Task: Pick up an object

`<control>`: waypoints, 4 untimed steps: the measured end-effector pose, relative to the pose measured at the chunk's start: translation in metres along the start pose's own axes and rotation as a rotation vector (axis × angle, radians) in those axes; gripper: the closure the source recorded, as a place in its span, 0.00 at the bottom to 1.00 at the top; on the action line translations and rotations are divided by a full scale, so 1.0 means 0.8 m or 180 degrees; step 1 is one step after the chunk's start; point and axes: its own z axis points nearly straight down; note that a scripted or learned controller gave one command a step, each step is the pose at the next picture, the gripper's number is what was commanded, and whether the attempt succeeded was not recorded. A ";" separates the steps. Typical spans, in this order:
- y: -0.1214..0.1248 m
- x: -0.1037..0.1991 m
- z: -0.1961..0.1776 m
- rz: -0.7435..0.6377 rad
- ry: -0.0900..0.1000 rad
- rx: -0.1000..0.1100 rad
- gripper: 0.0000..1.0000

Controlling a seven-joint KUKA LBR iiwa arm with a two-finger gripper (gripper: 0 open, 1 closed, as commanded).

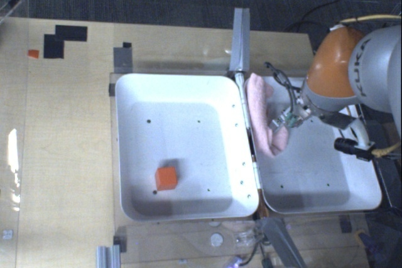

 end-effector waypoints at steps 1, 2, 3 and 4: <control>0.000 0.000 0.000 0.0001 0.0001 0.0000 0.00; 0.045 -0.062 0.004 0.0402 0.0041 0.0034 0.00; 0.050 -0.063 -0.010 0.0381 0.0019 0.0005 1.00; 0.094 -0.015 -0.129 0.0016 0.0030 0.0021 1.00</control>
